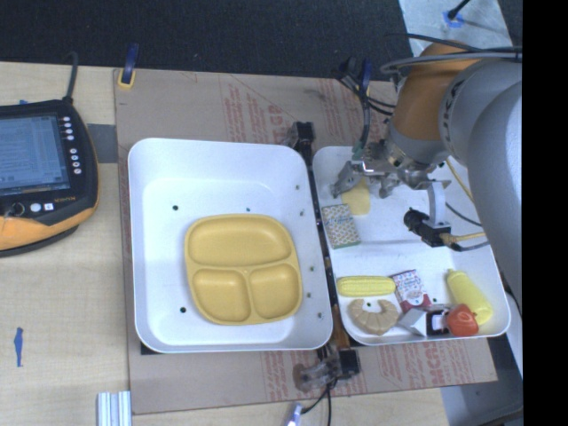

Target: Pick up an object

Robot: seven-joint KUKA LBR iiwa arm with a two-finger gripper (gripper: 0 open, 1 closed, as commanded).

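My gripper (364,185) hangs over the far left corner of the right bin (395,231), with its two fingers spread apart, so it is open. Just below and between the fingertips lies a small pale yellow block (358,202), not clamped. A patterned grey square pad (340,226) lies beside it against the bin's left wall. Along the near edge lie a corn cob (366,286), a croissant (374,316), a small red-and-white carton (408,285), a yellow bottle (470,296) and a red tomato (461,320).
The left bin (160,238) holds a yellow divided plate (241,266). A teach pendant (40,171) lies on the bench at the far left. The arm's grey body and orange band (435,87) fill the upper right, with cables trailing over the right bin.
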